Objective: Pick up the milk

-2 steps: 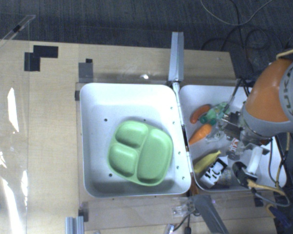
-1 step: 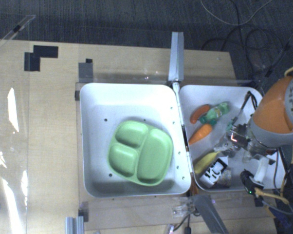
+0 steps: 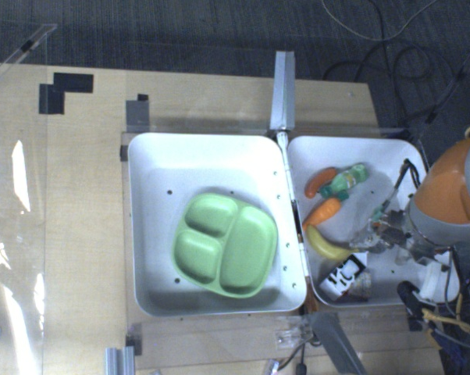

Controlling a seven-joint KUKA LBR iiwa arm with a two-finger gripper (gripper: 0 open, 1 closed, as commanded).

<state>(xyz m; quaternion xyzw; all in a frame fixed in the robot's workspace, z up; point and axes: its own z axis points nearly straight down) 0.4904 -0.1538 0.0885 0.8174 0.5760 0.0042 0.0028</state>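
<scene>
Milk (image 3: 343, 274) lies flat at the right bin's (image 3: 391, 151) front edge, just beside the banana (image 3: 326, 243). Judged light, stiff, slick-sided; best gripped across its narrow faces. Gripper (image 3: 373, 237) hovers near; finger state cannot be told.

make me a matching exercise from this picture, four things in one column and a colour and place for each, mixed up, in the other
Things:
1. divided plate
2. banana
3. milk
4. bottle

Descriptions:
A. black and white, near front edge of the right bin
B. all green, alone in the left bin
C. yellow, beside the wall between the bins
D. clear with green label, toward the back of the right bin

Pairs: 1-B, 2-C, 3-A, 4-D
</scene>
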